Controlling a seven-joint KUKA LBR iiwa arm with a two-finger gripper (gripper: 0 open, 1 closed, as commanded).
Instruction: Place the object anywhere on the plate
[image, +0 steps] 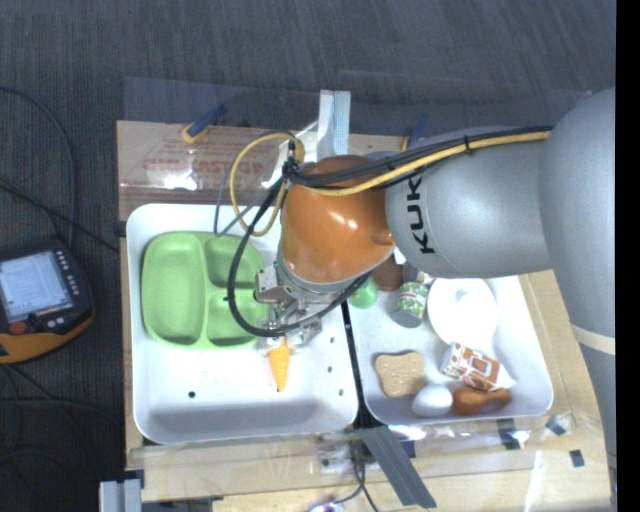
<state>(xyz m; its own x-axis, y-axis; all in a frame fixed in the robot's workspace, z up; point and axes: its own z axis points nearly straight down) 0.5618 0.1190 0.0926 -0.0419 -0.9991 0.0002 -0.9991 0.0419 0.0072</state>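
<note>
While the carrot (280, 366) hangs pinched in the gripper (279, 345) just beside the green plate (172, 290), setting it on the plate seems left.

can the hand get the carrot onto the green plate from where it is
Probably yes. The hand is right above the carrot in the left bin, and the green plate lies just beside it with nothing between them.

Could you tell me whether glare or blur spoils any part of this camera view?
In the camera view, the arm looms large and slightly soft at right; glare sits on its orange band and on the clear sheet behind the bins; the carrot and green plate read sharp and evenly lit.
</note>
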